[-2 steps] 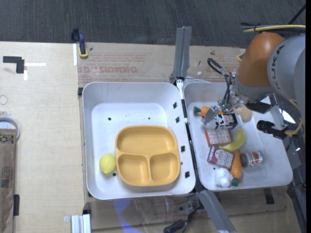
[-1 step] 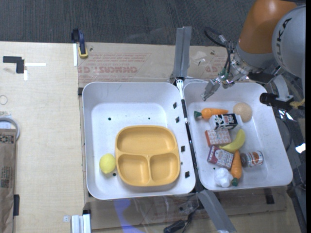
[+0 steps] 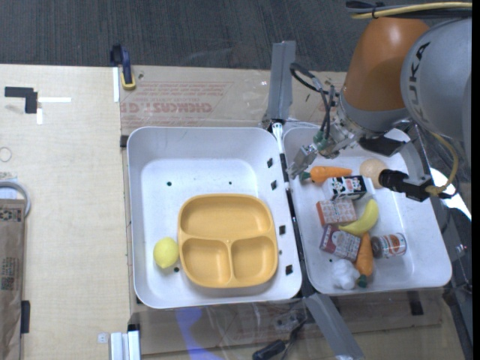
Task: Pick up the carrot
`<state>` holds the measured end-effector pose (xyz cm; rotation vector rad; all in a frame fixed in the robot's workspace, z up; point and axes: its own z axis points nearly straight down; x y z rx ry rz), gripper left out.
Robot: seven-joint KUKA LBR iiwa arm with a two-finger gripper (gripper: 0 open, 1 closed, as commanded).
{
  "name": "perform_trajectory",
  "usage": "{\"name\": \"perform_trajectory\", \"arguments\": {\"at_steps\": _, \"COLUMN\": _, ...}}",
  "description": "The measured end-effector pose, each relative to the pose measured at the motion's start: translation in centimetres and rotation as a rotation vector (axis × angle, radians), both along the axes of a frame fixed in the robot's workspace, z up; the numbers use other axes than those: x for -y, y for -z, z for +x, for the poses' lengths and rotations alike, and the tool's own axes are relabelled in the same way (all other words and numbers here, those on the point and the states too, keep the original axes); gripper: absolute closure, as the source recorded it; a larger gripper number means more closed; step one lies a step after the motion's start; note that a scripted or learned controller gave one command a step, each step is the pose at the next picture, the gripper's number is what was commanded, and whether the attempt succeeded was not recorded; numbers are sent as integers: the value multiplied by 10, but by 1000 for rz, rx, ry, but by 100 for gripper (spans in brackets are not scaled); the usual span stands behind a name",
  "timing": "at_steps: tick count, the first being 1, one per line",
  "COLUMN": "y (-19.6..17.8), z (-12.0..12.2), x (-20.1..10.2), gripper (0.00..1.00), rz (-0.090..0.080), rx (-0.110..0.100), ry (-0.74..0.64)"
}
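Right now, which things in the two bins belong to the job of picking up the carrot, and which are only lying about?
For the job: the carrot at the far end of the right bin, a second carrot near that bin's front, the gripper.

Lying about: banana, can, small cartons, lemon, yellow divided plate.

You get bright, even overhead light with soft, short shadows. The white bins (image 3: 142, 201) glare mildly, the orange band (image 3: 379, 58) carries a sheen, and the image is slightly soft, with low resolution blurring small labels.
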<state>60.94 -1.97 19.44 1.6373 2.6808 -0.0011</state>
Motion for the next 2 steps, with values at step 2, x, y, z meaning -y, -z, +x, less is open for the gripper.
{"name": "perform_trajectory", "arguments": {"at_steps": 2, "y": 3, "z": 49, "x": 26, "gripper": 0, "rz": -2, "rx": 0, "ry": 266}}
